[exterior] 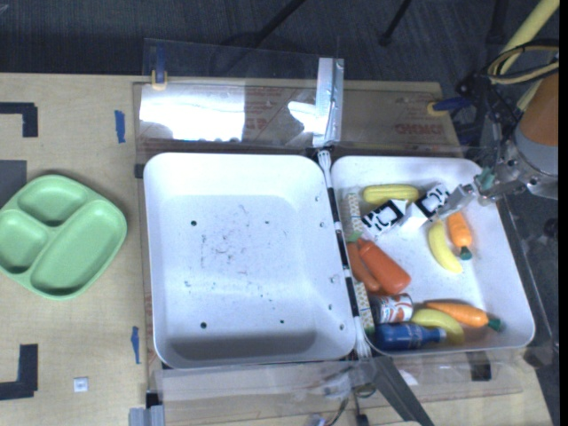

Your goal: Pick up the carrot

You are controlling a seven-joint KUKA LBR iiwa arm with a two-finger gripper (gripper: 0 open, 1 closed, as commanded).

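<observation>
Carrot [459, 232]: being seen lying in the right bin [513, 284], at two o'clock, touching a banana [443, 247]. Gripper [487, 185]: being positioned just beyond it at one o'clock; finger state cannot be told.

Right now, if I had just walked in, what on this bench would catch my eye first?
Probably the right-hand shallow white bin, crowded with bright toy food: yellow bananas, an orange carrot with a green tip and a large orange-red pepper-like piece. Beside it, the left-hand white bin looks bare by contrast, and a pale green divided plate sits alone at the far left of the bench.
</observation>
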